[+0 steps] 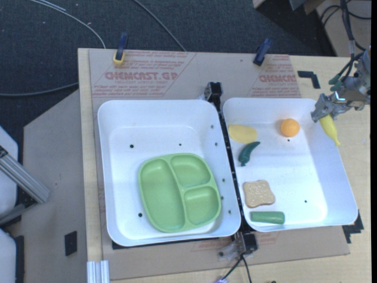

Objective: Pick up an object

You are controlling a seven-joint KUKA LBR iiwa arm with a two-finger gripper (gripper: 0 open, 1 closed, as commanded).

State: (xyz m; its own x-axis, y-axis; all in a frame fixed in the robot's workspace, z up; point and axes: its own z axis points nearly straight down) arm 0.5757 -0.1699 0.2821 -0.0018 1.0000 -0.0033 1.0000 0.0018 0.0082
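My gripper point(326, 115) hangs over the right rim of the right bin point(330, 175), shut on a slim yellow object point(333, 131) that points down and to the right from between its fingers. Inside that bin lie a pale yellow piece point(242, 133), an orange ball point(289, 128), a dark green pepper point(248, 152), a slice of toast point(258, 193) and a green cucumber-like piece point(267, 217). The left bin point(118, 134) holds a green divided plate point(179, 190).
A black clip point(213, 91) sits at the far end of the seam between the bins. Two clamps point(121, 47) point(263, 50) grip the board's far edge. Cables run behind the arm at the upper right.
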